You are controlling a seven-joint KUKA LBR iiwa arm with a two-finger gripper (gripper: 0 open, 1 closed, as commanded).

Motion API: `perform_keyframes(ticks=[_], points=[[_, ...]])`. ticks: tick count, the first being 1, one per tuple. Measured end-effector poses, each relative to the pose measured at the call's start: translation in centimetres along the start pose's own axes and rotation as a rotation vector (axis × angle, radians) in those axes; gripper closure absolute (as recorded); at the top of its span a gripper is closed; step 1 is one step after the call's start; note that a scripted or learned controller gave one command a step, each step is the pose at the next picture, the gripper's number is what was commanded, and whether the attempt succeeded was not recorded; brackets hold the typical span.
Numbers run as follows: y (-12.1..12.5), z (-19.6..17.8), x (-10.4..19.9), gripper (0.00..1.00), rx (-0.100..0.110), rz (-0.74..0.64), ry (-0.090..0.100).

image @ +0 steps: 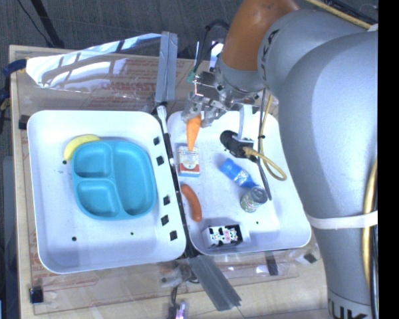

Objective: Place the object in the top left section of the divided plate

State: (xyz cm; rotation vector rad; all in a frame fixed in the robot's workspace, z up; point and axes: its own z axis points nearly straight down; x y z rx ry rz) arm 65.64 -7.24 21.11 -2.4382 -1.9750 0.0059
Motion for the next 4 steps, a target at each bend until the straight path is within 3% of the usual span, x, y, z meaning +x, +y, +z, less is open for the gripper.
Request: perform_keyframes(ticks=[1, 2, 3, 4], points=[[-6.4, -3.6, 7.6, 1.00, -0.001, -0.195, -0.001], [-14.2, -0.5, 15.0, 1.00, 0.000, -0.408, -0.002], [-13.1, 1.0, 16.6, 1.00, -0.003, -0.565, -0.002], [-16.7, -0.5, 12.9, 1.00, -0.002, -0.797, -0.002]])
